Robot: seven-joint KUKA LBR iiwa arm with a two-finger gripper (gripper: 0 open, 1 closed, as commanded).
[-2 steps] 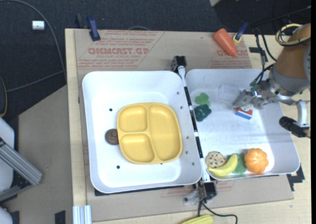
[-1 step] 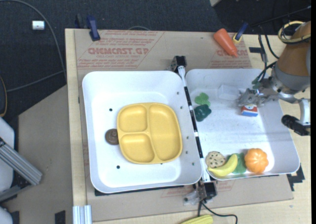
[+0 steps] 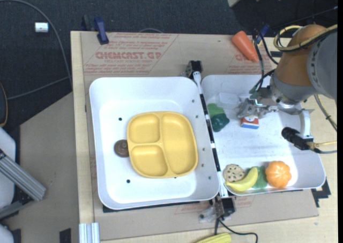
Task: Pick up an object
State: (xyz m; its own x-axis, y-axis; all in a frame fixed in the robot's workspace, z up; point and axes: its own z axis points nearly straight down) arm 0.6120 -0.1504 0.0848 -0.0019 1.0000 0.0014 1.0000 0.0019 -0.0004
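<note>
Dark carpet surrounds the desk [image 3: 161,49], whose brown top carries printed red lettering near its far edge. A blue clamp [image 3: 100,29] grips that far edge on the left, and an orange carrot-shaped piece [image 3: 245,45] lies on the board near the far right. A thin cable curves across the carpet at the upper left.

Two shallow white bins sit side by side on the desk. The left bin [image 3: 107,129] holds a yellow divided tray [image 3: 161,144] near its middle, with a small brown round object [image 3: 121,148] touching the tray's left edge. The right bin [image 3: 300,161] holds a green object [image 3: 217,118] against its left wall, and along its near edge a cookie [image 3: 233,172], a banana [image 3: 244,181] and an orange [image 3: 277,174] lie close together, with something green tucked behind the banana.

The grey arm [image 3: 316,70] reaches in over the right bin, and the hand [image 3: 251,109] hangs low at the bin's far middle. A small red, white and blue object [image 3: 250,123] sits just below the hand, touching or nearly touching it. Whether the hand is released or clenched cannot be told, nor whether it grasps that object.
</note>
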